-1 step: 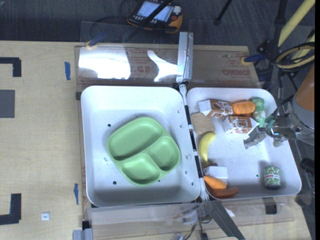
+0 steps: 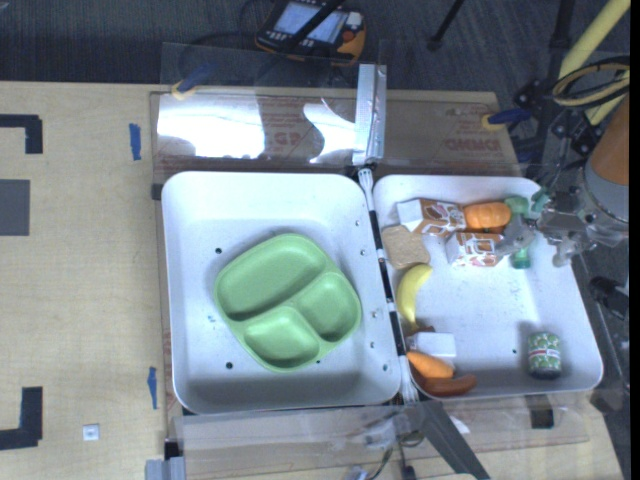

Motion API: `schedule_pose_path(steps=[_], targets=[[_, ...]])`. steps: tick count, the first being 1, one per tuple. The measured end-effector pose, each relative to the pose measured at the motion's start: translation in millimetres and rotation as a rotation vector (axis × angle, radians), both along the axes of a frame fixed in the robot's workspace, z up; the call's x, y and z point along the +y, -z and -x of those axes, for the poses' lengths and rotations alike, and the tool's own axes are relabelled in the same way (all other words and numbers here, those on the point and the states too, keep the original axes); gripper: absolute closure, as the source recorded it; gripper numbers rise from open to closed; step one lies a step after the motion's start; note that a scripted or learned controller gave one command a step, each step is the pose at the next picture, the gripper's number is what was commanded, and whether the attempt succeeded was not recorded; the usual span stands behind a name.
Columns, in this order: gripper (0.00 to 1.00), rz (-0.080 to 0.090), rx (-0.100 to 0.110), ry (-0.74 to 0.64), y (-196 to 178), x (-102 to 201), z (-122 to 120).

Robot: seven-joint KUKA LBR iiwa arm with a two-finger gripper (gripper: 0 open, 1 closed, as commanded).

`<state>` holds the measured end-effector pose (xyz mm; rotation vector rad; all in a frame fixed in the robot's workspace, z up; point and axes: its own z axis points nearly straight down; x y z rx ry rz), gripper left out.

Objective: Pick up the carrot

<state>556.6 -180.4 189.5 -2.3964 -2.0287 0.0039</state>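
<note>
Camera view, left to right: a green plate sits in the left bin; in the right bin the carrot lies near the back wall, untouched. The gripper hovers just beside it, its grip impossible to judge, so the approach is under way and it must next close in over the carrot. No label is readable.

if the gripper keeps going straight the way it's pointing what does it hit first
Most likely the carrot. The gripper reaches leftward from the right bin's right side, and the carrot lies just past its tip, though height is hard to judge from above.
</note>
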Motion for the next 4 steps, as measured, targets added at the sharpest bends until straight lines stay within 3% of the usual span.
schedule_pose_path(steps=[1,2,3,4], targets=[[0.0,0.002,0.0,0.257,11,-10,-57],[0.0,-0.003,-0.005,0.342,83,-15,-101],[1.0,-0.001,0.001,0.338,76,-13,-101],[1.0,0.001,0.002,0.27,-20,42,-76]])
